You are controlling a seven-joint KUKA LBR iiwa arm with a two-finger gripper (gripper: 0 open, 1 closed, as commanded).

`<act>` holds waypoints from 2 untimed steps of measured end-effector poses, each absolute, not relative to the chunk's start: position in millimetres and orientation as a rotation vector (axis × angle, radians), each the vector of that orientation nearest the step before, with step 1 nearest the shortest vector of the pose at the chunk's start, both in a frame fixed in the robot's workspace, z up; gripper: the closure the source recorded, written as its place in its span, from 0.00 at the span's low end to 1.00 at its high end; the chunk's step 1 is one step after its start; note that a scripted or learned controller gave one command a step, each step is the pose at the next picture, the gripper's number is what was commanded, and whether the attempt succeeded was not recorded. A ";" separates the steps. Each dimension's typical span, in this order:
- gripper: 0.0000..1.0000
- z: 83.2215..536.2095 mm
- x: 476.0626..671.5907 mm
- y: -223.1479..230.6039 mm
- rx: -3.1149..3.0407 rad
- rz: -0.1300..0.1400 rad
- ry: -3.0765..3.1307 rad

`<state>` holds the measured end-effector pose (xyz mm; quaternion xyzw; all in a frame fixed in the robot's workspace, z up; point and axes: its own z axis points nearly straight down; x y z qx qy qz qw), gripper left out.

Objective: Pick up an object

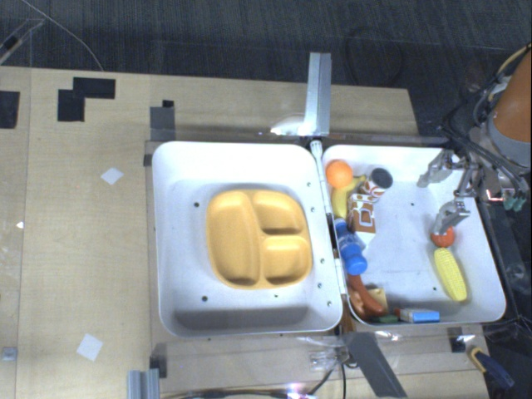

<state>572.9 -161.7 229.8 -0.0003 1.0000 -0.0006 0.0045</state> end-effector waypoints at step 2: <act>0.00 145.8 515.6 -204.8 -0.279 -0.003 3.122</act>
